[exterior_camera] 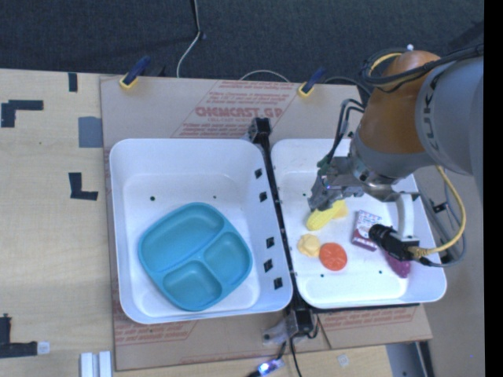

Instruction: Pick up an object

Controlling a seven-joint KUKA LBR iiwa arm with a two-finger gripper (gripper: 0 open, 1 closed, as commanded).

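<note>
Yellow toy [325, 216] just beneath hand [322, 197]

The grey arm [452, 116] reaches in from the right, bent downward, with its orange band [397, 100] sitting above the wrist. Black and yellow cables loop around the wrist and trail to the right. The gripper [325, 200] points down and to the left, held low, its dark fingers [321, 195] close together.

Two white bins [126, 163], one blue divided plate [195, 255], five small objects [325, 216]
</note>
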